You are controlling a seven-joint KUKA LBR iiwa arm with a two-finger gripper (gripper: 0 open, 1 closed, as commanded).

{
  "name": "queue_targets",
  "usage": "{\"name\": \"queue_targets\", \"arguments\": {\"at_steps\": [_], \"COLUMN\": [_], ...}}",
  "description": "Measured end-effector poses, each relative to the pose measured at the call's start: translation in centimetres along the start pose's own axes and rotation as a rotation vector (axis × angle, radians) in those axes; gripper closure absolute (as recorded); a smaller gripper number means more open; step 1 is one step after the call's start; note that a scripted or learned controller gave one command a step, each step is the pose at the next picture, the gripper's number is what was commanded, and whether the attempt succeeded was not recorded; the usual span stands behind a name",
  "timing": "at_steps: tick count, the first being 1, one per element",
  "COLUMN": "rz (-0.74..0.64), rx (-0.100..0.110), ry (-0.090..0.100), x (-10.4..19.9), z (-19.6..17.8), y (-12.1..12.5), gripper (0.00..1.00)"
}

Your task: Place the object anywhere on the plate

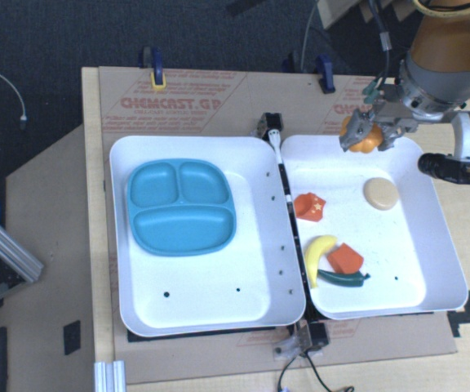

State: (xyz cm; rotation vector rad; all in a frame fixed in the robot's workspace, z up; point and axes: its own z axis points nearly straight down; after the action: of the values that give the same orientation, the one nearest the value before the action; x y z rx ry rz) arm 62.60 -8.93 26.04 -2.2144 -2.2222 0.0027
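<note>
- Gripper (366, 137): above the far edge of the right bin (431, 296), fingers closed on a small orange object (368, 143), lifted off the bin floor.
- Arm (447, 35): grey, orange-banded, entering from the upper right.
- Right bin contents: beige round piece (380, 193), red piece (310, 207), yellow banana (318, 256), orange-red block (346, 259), dark green piece (343, 278).
- Left bin (202, 292): blue divided plate (182, 207), well apart from the gripper.
</note>
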Motion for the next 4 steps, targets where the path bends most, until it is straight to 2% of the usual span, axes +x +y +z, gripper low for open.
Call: {"name": "queue_targets", "arguments": {"at_steps": [3,4], "rz": [-0.001,-0.002], "rx": [0.0,-0.001], "ry": [0.0,0.0], "x": [14.0,19.2], "z": [4.2,3.1], "y": [-5.7,-8.3], "gripper": [1.0,1.0]}}
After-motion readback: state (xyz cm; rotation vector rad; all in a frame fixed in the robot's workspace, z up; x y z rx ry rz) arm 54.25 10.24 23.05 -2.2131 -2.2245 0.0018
